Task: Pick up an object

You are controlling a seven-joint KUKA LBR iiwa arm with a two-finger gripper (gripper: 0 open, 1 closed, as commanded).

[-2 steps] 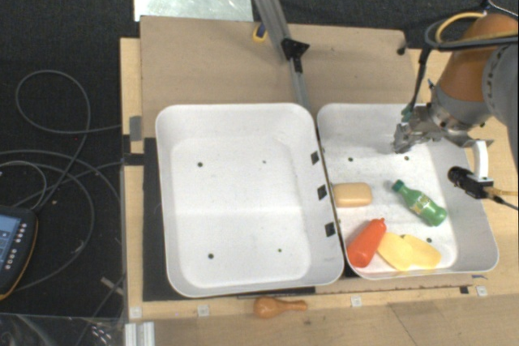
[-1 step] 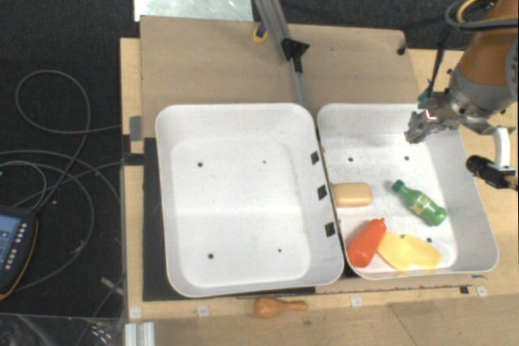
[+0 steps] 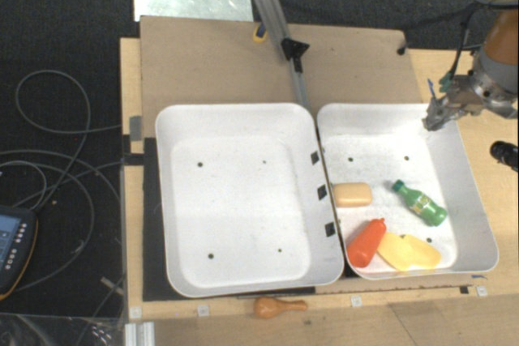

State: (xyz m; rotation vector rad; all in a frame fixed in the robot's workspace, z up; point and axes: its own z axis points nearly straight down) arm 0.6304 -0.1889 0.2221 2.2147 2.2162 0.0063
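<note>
The right bin (image 3: pixel 381 134) holds several objects in its near half. A tan rounded block (image 3: pixel 352 194) lies by the bin's left wall. A green bottle (image 3: pixel 420 202) lies on its side to the right of the block. A red-orange bottle (image 3: pixel 366 242) lies tilted at the front, touching a yellow flat object (image 3: pixel 409 252) beside it. My gripper (image 3: pixel 434 116) hangs over the far right rim of this bin, well apart from all of them, with nothing seen in it.
The left bin (image 3: pixel 174 174) sits beside the right one, their walls meeting at the middle. A small brown pear-shaped object (image 3: pixel 278 305) lies on the bench in front of the bins. A slanted metal pole (image 3: pixel 272 4) crosses the back.
</note>
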